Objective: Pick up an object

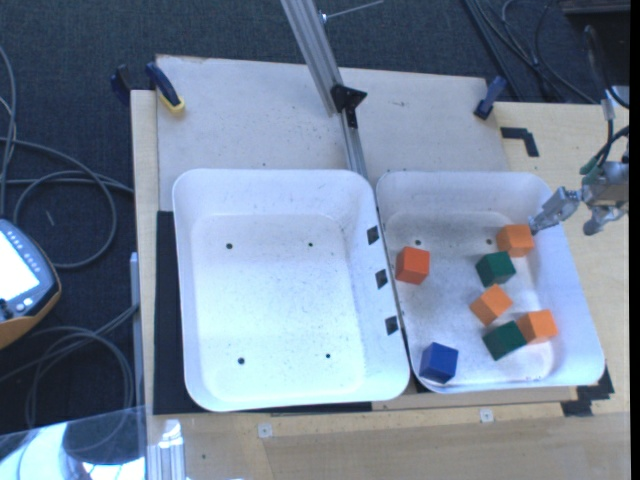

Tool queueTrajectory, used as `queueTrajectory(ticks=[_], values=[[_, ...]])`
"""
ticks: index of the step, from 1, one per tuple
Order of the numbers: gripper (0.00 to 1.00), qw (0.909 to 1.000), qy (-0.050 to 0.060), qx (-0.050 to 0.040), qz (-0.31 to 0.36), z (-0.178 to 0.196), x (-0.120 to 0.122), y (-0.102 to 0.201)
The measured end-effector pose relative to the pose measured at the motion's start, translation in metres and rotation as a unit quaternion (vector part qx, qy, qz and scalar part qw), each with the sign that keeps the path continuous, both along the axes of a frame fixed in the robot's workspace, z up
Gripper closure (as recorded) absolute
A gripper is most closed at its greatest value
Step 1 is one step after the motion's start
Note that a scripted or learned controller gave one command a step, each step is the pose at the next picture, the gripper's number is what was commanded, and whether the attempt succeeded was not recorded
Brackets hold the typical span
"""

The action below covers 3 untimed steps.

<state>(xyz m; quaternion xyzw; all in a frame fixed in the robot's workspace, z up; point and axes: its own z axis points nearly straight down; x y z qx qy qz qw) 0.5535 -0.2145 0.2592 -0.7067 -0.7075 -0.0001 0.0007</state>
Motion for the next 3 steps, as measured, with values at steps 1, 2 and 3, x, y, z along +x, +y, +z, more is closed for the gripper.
queueTrajectory(ticks=[1,2,3], values=[[0.0,1.0,0.004,0.0013,-0.001,-0.164,0.014,-0.002],[0.0,1.0,0.001,0.0006,-0.001,-0.159,-0.009,0.008],[0.0,1.0,0.001,0.0001,-0.001,-0.159,-0.018,0.002]])
